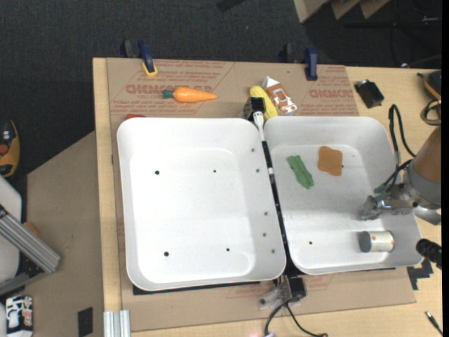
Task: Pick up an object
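Observation:
The right bin holds three objects: a green strip near its left side, an orange-brown block just right of the strip, and a small grey-and-white cylinder lying near the front right corner. My gripper reaches in from the right edge and sits low over the bin's right side, just above the cylinder and well right of the green strip. Nothing shows between its fingers.
The left bin lies beside the right one. Behind the bins on the brown board lie a toy carrot, a yellow toy and a small orange-and-white pack. Blue clamps hold the board's back edge. Cables run along the right side.

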You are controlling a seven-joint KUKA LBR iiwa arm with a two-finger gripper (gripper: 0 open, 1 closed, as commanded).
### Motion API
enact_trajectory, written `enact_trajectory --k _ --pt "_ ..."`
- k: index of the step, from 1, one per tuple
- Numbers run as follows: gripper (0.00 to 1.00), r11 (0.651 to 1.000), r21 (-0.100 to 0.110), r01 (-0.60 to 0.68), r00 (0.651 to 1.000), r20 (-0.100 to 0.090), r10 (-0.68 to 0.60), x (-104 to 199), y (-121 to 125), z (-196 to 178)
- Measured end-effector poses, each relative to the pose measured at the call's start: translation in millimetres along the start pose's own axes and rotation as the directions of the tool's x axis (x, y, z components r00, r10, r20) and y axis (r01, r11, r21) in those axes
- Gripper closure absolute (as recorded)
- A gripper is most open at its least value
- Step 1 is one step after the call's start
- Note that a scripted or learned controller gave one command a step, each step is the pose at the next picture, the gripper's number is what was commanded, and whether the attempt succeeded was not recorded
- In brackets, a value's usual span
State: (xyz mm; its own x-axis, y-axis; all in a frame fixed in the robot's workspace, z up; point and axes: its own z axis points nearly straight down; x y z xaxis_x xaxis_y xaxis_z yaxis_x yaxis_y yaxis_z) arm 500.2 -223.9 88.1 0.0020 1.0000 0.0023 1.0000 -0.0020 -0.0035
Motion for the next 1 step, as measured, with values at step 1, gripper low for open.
enact_trajectory --k 1 --pt "1.0 1.0 -0.005 0.001 1.0 0.003 -0.001 -0.2 1.4 -11.0"
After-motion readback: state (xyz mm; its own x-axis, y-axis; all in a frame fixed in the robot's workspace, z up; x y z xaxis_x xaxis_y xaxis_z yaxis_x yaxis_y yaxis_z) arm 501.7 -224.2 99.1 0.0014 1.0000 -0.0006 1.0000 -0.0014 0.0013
